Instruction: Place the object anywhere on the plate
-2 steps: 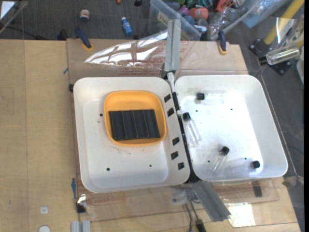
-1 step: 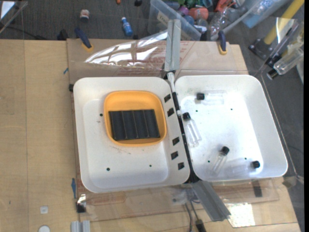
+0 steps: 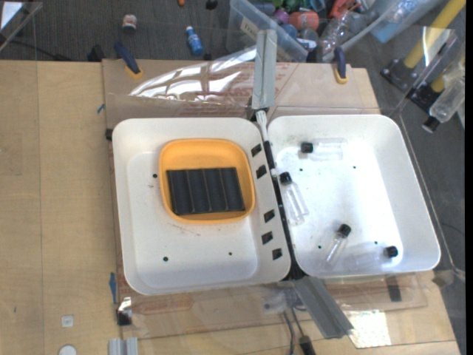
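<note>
Four clear vials (image 3: 293,197) lie at 3 o'clock from the orange plate (image 3: 207,149); the gripper state I cannot tell.

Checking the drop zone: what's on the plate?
A black ribbed block lies flat on the orange plate in the left bin, covering most of its middle. The plate surface beneath it is hidden.

Robotics lab, wooden bench (image 3: 52,198), paired white bins (image 3: 192,272), clear crate of colourful toys (image 3: 310,6) on the floor
</note>
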`<state>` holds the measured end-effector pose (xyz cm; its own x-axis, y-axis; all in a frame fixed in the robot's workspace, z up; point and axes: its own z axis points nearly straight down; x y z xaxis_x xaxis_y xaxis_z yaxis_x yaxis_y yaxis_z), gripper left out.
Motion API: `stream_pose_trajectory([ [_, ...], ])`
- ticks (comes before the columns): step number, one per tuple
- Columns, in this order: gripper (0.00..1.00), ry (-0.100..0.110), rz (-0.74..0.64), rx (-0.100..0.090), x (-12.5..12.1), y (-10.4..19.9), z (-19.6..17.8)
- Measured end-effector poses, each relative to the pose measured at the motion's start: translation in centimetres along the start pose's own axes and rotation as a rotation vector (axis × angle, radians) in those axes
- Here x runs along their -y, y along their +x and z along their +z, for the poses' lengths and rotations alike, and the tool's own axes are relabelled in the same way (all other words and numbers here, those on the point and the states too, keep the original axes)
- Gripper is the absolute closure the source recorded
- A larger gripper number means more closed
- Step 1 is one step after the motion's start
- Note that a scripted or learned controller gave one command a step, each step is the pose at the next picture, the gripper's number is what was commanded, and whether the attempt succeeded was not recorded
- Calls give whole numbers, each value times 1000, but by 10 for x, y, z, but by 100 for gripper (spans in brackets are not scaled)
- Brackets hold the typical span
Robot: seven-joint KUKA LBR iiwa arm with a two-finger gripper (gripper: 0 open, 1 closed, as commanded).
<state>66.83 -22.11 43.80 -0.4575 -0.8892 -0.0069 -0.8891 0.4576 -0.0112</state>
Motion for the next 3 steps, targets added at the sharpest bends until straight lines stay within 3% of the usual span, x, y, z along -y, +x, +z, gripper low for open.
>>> stream_pose_trajectory([
  [1,100,-1,-237,1,0,0,0],
  [2,100,-1,-364,1,0,0,0],
  [3,100,-3,-710,2,0,0,1],
])
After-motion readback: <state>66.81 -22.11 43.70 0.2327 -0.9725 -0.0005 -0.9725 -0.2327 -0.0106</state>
